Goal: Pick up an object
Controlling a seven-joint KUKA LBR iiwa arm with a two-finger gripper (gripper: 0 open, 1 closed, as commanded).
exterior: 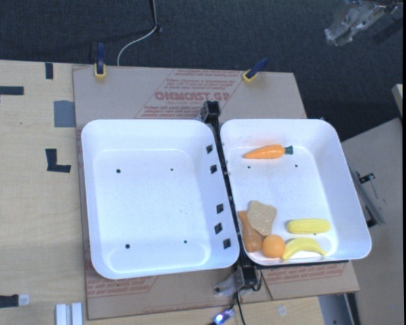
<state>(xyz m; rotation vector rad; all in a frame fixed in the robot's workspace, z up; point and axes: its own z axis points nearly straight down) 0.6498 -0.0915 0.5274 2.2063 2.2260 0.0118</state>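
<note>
Nothing picked yet: my gripper [355, 20] far above right bin [331, 137], state unclear; carrot [264, 153] untouched.

From my seat the light is even and bright; the white bins [149, 202] glare softly, and at one o'clock the gripper [355, 19] blurs.

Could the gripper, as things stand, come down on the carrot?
Probably yes. The carrot lies alone on the right bin's bare floor, apart from the other food near the front wall. The gripper hangs off beyond the bins, with nothing between.
</note>
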